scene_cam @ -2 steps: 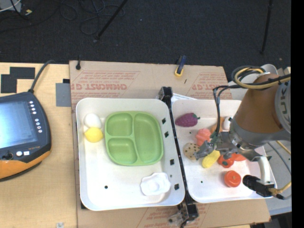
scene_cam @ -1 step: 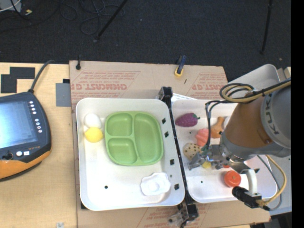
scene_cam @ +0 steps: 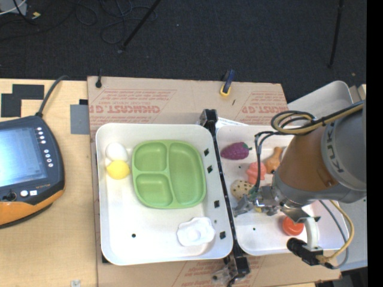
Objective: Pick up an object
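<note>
Reaching in from the right, I hang my arm [scene_cam: 317, 160] low over the right bin [scene_cam: 263, 244], my gripper [scene_cam: 246, 203] down by the bin's left wall, just below a speckled cookie [scene_cam: 241, 188]. Whether the gripper is wide or narrow I cannot tell; its tip is a small grey blur against the white floor, and I see nothing between its parts.

The likely targets sit close by: the cookie nearest, a pink piece [scene_cam: 257, 171] just beyond it, a purple eggplant [scene_cam: 234, 151] toward the far wall, a tan piece [scene_cam: 274, 157] beside my wrist, and a red-orange piece [scene_cam: 292, 225] under my arm. The left bin [scene_cam: 119, 244] carries a green divided plate [scene_cam: 167, 174], a white ball [scene_cam: 116, 152] touching a yellow ball [scene_cam: 118, 170], and a white lid-like piece [scene_cam: 194, 232].

The risks, as I judge them: I am tight against the divider, so a closing move could scrape the wall or pinch bare floor. The cookie lies flat and may slide away. Crowded toys could be nudged, and the cables [scene_cam: 293, 121] looped over my arm might snag.
</note>
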`<state>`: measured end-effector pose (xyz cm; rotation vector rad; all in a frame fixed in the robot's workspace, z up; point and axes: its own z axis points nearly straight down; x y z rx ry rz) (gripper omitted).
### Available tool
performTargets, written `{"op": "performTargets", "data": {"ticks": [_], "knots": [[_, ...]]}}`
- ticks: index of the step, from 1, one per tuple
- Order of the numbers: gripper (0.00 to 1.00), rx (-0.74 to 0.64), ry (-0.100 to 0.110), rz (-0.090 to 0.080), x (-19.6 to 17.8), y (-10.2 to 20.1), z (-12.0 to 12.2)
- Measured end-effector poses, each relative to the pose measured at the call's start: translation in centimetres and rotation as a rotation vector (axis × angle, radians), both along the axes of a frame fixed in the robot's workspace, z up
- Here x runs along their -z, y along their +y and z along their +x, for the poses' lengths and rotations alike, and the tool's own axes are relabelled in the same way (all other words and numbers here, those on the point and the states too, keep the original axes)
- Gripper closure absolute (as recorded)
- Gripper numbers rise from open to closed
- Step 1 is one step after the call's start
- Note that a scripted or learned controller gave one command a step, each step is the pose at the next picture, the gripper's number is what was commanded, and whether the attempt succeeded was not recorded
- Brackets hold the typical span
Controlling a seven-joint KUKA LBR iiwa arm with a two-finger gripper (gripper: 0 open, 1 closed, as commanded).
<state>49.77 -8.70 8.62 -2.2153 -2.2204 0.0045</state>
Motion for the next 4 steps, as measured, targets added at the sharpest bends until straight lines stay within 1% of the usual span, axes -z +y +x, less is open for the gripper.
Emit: {"op": "performTargets", "data": {"ticks": [1,3,4], "knots": [[1.00,0.010,0.000,0.000,-1.2,-0.3,0.0],[1.00,0.002,-0.008,-0.001,-12.8,1.0,-0.7],[1.00,0.003,-0.005,-0.001,-14.2,0.9,-0.6]]}}
